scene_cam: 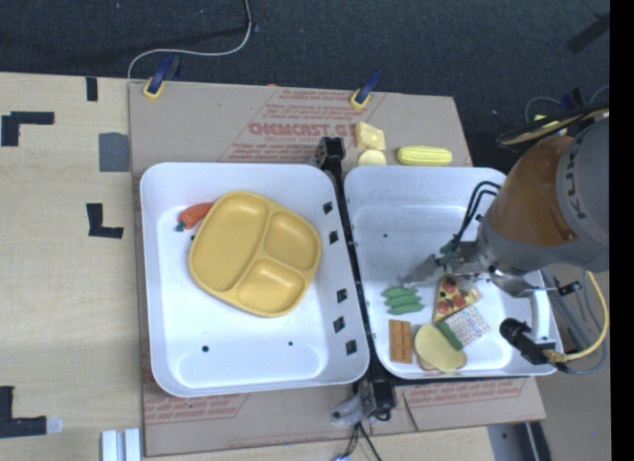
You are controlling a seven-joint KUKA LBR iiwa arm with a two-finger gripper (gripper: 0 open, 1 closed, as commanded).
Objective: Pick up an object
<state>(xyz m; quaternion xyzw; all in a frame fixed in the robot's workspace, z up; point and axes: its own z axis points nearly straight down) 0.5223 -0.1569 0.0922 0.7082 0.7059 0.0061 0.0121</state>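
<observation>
My gripper (432, 268) hangs low in the right bin (416, 191), near its middle, at the end of the grey and orange arm (535, 206). Just below it lie a green pea pod (402, 299) and a pizza slice (452, 298). Closer to the front wall are a brown cracker (399, 340), a pale yellow-green round piece (439, 348) and a small printed packet (469, 325). I see nothing held in the gripper.
The left bin (168, 281) holds a yellow divided plate (256, 252), with an orange carrot (194, 214) poking out from under its left edge. Behind the right bin, on the cardboard, lie a corn cob (424, 156), a cheese wedge (369, 136) and a small pale piece (371, 158).
</observation>
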